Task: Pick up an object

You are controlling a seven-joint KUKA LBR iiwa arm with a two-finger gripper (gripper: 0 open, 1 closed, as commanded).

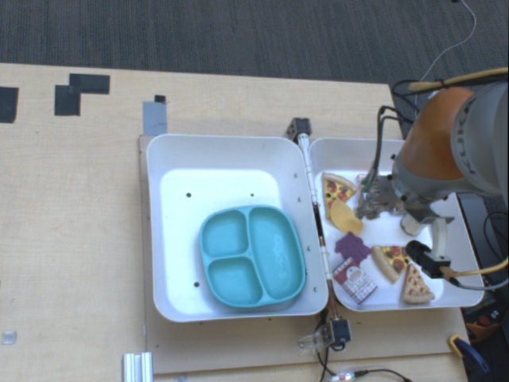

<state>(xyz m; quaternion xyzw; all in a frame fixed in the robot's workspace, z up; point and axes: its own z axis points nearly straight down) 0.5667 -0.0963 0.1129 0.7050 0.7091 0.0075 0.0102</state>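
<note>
Over a pale wooden bench (71,237) the view looks down at a slant, with dark grey ribbed carpet (199,18) running across the top. Black tape patches (78,92) sit at the bench's upper left, and a small grey bracket (155,118) stands just behind the left bin's far corner.

Two shallow white plastic bins lie side by side, rims touching along the middle seam. The left white bin (171,213) carries a turquoise three-compartment plastic plate (253,255), lying flat toward its near right corner. The right white bin (469,297) is crowded with toy food: a pizza slice with red dots (339,188) at the far left, a yellow blob-shaped piece (345,216) just below it, a dark purple flat piece (352,247) nearer still, and a small red-and-white carton (355,280) by the near rim. Two more toy pizza slices (391,261) and (417,285) rest near the bin's near right side.

The grey arm with its orange band (437,138) comes in from the right and hangs low over the right bin. Its hand (372,205) sits down among the toys, just beside the yellow piece and the dotted pizza slice. Dark metal and cables crowd the tip, so how wide it stands, and whether anything is caught in it, cannot be told.

Black cables trail off the bench's right edge, and a clamp with wires (330,334) sits at the near seam between the bins.
</note>
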